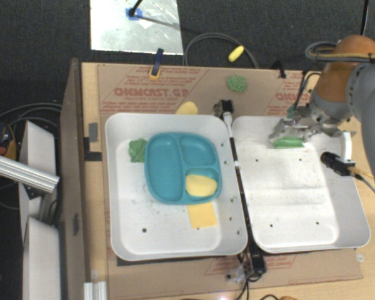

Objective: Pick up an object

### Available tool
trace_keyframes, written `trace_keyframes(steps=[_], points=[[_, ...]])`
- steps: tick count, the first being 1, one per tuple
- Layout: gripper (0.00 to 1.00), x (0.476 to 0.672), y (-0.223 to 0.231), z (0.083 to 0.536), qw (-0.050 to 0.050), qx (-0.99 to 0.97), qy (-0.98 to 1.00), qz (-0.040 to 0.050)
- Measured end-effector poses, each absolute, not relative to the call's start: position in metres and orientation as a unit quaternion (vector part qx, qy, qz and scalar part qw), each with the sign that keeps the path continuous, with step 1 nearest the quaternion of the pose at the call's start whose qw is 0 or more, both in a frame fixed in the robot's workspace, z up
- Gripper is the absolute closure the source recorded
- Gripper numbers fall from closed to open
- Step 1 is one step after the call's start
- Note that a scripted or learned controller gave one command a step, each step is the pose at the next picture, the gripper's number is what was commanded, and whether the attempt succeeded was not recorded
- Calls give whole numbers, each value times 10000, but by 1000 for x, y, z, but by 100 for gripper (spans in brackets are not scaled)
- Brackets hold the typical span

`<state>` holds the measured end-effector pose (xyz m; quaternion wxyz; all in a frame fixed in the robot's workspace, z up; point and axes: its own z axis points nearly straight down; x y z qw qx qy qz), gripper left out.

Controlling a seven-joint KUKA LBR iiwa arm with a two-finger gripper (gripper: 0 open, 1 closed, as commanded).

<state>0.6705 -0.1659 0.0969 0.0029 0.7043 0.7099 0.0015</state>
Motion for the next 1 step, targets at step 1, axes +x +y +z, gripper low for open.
trace_keyframes(steps=[1], points=[[100, 644, -83, 214, 32, 7028, 7113, 47]])
